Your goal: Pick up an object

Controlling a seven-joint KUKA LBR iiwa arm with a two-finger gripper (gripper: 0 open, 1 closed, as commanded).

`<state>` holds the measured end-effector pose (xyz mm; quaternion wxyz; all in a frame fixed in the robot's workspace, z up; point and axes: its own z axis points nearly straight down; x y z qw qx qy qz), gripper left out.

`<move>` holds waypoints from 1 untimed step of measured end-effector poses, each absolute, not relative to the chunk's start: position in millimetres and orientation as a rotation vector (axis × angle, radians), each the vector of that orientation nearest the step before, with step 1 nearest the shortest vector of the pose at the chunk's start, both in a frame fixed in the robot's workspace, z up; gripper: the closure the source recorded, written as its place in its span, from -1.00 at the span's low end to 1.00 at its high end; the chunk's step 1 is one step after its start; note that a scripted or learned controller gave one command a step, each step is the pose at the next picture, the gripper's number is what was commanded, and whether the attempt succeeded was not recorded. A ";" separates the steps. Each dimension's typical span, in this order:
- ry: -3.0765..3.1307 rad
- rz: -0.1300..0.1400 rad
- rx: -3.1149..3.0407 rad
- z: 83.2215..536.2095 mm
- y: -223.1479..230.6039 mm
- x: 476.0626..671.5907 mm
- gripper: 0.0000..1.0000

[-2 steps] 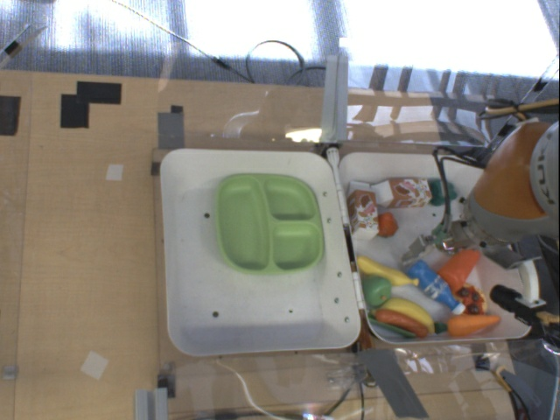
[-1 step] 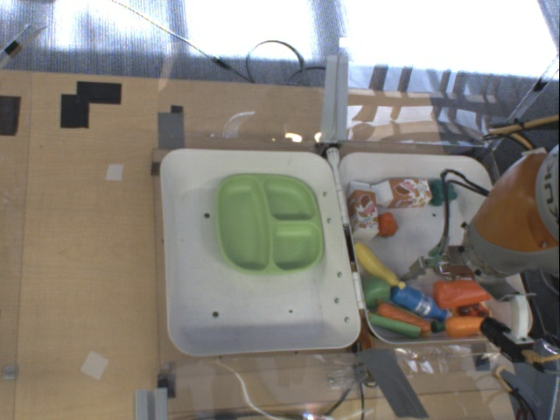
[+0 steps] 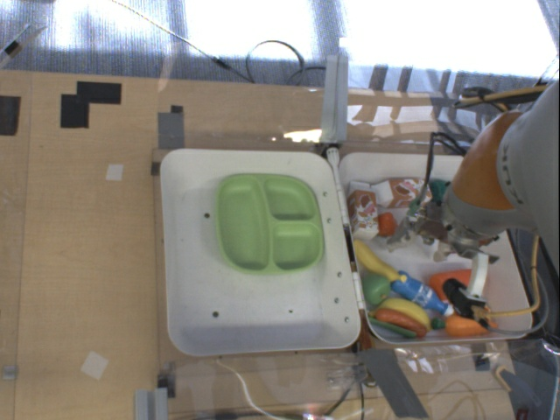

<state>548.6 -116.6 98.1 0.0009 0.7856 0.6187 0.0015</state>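
The right bin (image 3: 521, 322) holds several toy foods. A yellow banana (image 3: 371, 259) lies along its left side, beside a blue bottle (image 3: 420, 293) and a green piece (image 3: 376, 289). A yellow and red hot dog (image 3: 399, 316) and an orange carrot (image 3: 464, 326) lie at the near end. A small red tomato (image 3: 386, 224) and two printed packets (image 3: 361, 206) lie at the far left. My gripper (image 3: 418, 227) hangs low over the bin's middle, just right of the tomato, below the orange-banded wrist (image 3: 479, 178).
The left bin (image 3: 188, 322) carries a green divided plate (image 3: 268, 222). A grey post (image 3: 333, 99) stands behind the gap between the bins. Cables run along the right bin's far and right edges. Wooden benchtop stretches to the left.
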 end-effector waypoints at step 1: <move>1.741 -0.012 2.622 86.0 -140.9 621.9 -1.00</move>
